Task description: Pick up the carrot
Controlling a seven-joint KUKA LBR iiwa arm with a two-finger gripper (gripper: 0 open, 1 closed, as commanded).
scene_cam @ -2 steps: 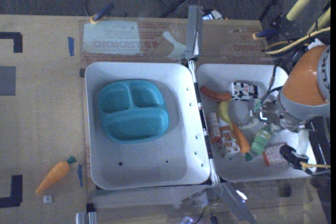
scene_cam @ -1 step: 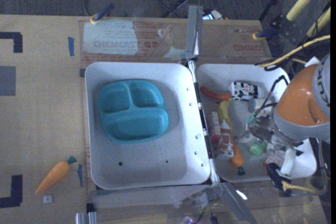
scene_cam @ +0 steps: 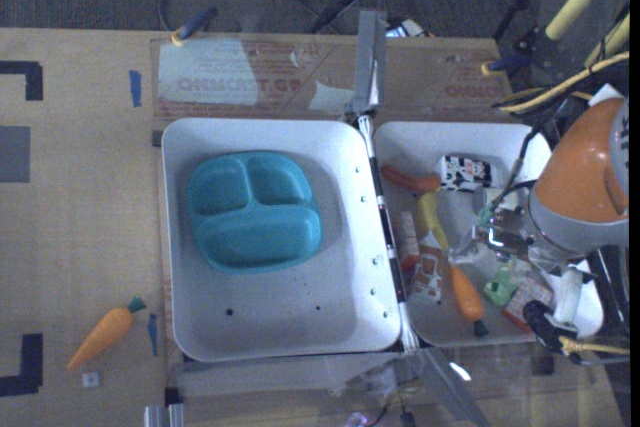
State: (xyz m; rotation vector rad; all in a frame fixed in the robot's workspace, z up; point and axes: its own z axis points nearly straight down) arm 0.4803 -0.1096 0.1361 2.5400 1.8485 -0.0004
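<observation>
The teal divided plate (scene_cam: pixel 255 210) looks like smooth matt plastic, the bins (scene_cam: pixel 265 335) speckled white, the surface (scene_cam: pixel 80 215) pale wood.

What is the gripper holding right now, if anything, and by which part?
It cannot be told. The gripper sits low in the right bin, just above the carrot there, but the view shows nothing clearly between its fingers.
</observation>
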